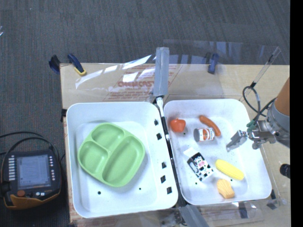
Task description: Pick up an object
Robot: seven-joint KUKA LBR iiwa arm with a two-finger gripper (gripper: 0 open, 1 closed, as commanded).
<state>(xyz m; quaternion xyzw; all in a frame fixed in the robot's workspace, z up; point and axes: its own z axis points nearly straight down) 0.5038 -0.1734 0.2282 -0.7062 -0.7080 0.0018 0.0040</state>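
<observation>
Objects lie loose in right bin (255,183): orange-red tomato (178,125), sausage (209,125), small can (204,135), black-and-white carton (200,167), yellow corn-like piece (230,169), orange shell-shaped piece (226,188). Tool (235,141) hangs over bin's right part, right of can, above yellow piece; nothing between its fingers, spread cannot be judged. Left bin (75,188) holds green divided plate (111,153).

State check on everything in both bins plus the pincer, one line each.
green plate: flat in left bin, compartments bare
tomato: loose in right bin
sausage: lying flat, beside the can
can: on its side
cow-print carton: lying flat
yellow corn: lying flat
orange pastry: loose, near front rim
pincer: over right bin's right side, nothing seen between its fingers
</observation>
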